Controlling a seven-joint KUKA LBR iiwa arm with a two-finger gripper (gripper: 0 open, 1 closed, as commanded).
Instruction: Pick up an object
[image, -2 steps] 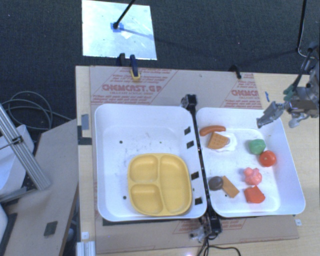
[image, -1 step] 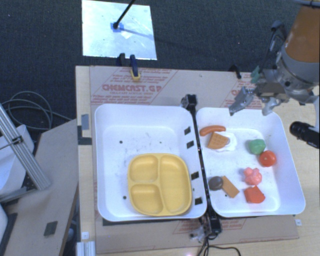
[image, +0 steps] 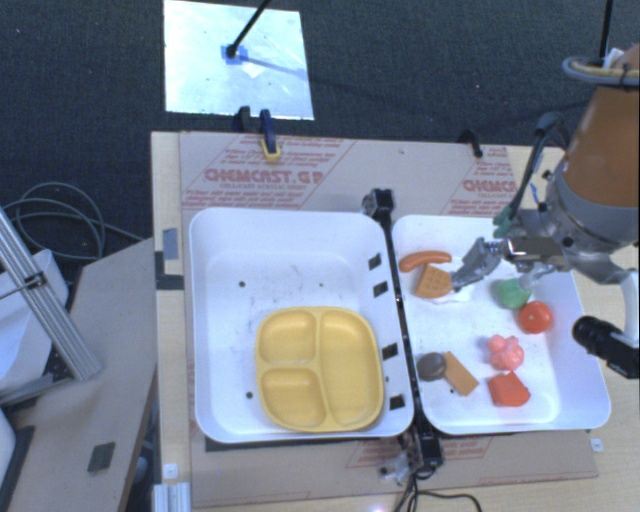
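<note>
Two white bins (image: 300, 225) sit on a board-covered bench (image: 330, 165) above dark carpet (image: 80, 90)

You get a bright, even picture, lit from overhead. The two white bins (image: 300, 235) are close to washed out, so scuffs on their floors barely register. A reflective sheet (image: 238, 60) at the upper left of the frame throws a pale glare. Shadows are soft and short: a faint one under the yellow tray (image: 320, 367), and thin ones beside the small objects in the right bin. The dark floor around the tabletop (image: 330, 165) loses detail. Focus is mildly soft throughout, and the hand (image: 475, 268) in the right centre looks slightly smeared.
</note>
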